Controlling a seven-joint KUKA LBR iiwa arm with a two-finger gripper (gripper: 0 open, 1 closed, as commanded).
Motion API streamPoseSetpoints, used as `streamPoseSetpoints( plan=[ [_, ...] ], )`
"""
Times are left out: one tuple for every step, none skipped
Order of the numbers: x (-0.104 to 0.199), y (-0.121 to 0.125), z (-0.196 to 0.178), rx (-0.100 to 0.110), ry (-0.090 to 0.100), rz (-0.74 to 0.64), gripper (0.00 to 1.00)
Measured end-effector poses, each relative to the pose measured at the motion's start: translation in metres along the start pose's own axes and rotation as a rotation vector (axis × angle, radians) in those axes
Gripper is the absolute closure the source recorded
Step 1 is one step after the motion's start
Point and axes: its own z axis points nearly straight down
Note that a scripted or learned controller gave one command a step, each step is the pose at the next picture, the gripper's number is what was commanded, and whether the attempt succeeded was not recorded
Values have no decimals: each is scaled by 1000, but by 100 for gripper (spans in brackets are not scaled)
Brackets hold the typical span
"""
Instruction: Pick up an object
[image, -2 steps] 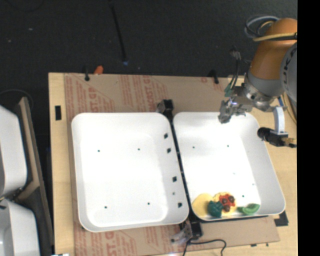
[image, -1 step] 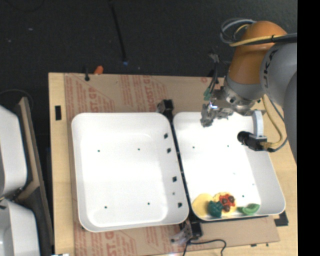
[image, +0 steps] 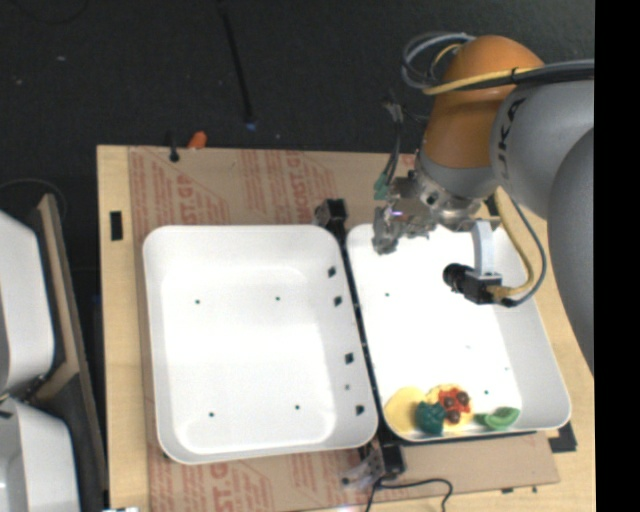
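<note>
Camera view has my gripper (image: 386, 240) hanging over the far-left corner of the right bin (image: 545, 350), can't tell its state, while the little pile of objects (image: 450, 408) sits untouched at the near edge, so basically nothing's picked yet.

1. Two shallow white bins sit side by side on a brown board: the left bin (image: 160, 300) and the right bin (image: 545, 370), their inner walls touching.
2. The arm (image: 540, 130) reaches in from the right, its orange band (image: 470, 100) above the wrist.
3. The gripper (image: 388, 238) hangs over the far left corner of the right bin. Nothing is visible between its fingers.
4. At the near edge of the right bin lies a cluster of small objects: a yellow piece (image: 402, 408), a teal piece (image: 430, 420), a red piece (image: 455, 400) and a green piece (image: 500, 417).
5. The cluster lies well apart from the gripper.
</note>
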Motion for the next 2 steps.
streamPoseSetpoints(
  plan=[
    [42,-3,-4,1,0,1,100],
    [90,-5,-11,1,0,0,100]
  ],
)
